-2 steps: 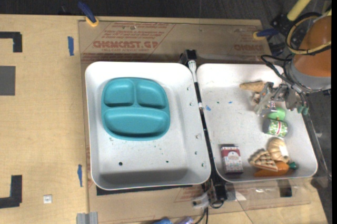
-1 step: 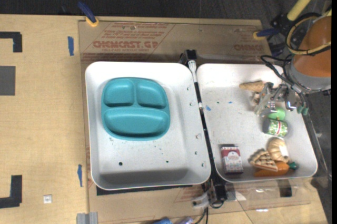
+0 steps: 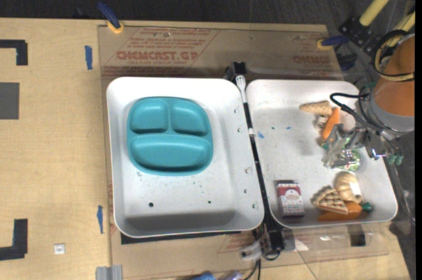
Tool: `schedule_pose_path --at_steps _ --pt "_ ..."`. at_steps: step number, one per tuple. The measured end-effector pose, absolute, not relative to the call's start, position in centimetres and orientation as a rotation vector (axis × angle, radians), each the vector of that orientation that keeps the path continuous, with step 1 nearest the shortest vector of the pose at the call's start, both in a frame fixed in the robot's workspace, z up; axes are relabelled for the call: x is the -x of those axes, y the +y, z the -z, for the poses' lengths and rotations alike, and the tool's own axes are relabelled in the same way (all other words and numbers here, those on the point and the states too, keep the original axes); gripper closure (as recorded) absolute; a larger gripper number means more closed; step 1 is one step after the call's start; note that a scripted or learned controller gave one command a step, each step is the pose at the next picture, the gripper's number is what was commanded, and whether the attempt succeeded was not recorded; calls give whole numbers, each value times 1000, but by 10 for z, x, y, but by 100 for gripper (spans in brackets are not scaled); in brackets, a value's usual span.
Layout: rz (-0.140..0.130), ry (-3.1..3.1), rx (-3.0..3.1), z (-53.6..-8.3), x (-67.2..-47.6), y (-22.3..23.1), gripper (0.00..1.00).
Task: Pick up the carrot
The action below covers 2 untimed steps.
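While the carrot (image 3: 348, 211) lies unlifted, our gripper (image 3: 343, 148) hangs near, behind it; we cannot tell its grip.

Arm (image 3: 395, 91) enters from right edge of frame, upper-right quadrant; orange band visible above grey wrist. Gripper (image 3: 343, 148) angled down-left, at right-centre of frame. Black cable loops beside wrist. Finger state unclear.

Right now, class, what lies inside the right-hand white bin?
The right bin holds a small red and white box, a carrot beside pastry-like pieces, and an orange piece by the gripper. What the gripper covers cannot be seen.
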<state>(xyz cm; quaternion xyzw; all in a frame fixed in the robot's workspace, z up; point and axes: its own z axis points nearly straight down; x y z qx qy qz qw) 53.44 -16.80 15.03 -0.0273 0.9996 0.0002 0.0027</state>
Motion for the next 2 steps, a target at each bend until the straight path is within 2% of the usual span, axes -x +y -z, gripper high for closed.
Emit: schedule_pose_path --at_steps 1,2 --pt "-1 3133 -22 -93 -605 -198 0" --pt "2 3127 -31 -131 -649 -197 0"
